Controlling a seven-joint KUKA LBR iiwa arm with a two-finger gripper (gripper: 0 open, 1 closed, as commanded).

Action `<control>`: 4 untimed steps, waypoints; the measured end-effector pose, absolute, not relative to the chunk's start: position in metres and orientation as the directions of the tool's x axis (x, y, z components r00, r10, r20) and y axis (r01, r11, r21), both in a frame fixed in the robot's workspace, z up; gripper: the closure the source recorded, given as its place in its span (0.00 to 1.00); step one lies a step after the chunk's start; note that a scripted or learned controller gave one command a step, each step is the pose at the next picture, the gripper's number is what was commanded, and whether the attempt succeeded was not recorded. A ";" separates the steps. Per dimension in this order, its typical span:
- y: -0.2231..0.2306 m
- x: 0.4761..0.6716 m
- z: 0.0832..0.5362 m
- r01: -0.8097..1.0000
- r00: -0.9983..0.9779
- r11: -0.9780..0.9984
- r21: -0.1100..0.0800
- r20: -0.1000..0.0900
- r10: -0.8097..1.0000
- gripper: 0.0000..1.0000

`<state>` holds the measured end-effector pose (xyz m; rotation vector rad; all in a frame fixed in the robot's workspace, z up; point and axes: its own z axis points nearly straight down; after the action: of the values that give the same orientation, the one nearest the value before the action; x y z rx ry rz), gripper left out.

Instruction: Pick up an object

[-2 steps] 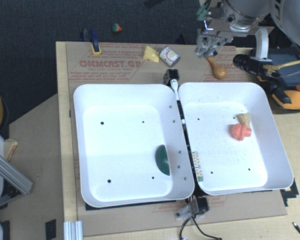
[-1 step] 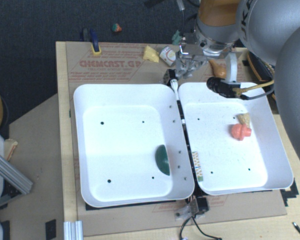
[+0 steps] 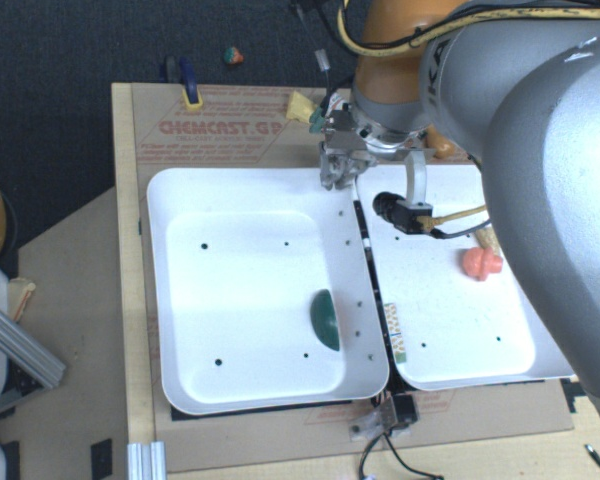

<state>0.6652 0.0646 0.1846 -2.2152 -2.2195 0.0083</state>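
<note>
A dark green object (image 3: 325,320), oval and smooth, is seen lying in the left bin (image 3: 180,298) against its right wall. A pink object (image 3: 480,263) rests in the right bin (image 3: 450,363). Farther back, the end effector (image 3: 338,173) is poised over the left bin's far rim; its opening cannot be told. "CHEMCAST" is printed on the worktop (image 3: 220,128).

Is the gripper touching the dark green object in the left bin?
Apart. In the camera view the gripper is at the left bin's far rim; bare floor separates it from the dark green object.
</note>
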 end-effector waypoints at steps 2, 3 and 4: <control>0.066 0.634 0.279 1.000 -0.004 0.004 0.011 0.001 1.000 1.00; 0.081 0.647 0.208 1.000 -0.002 0.002 -0.006 0.000 1.000 1.00; 0.130 0.668 0.302 1.000 -0.005 0.005 0.012 0.003 1.000 1.00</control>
<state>0.6682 0.1300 0.3024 -2.2202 -2.2318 -0.0167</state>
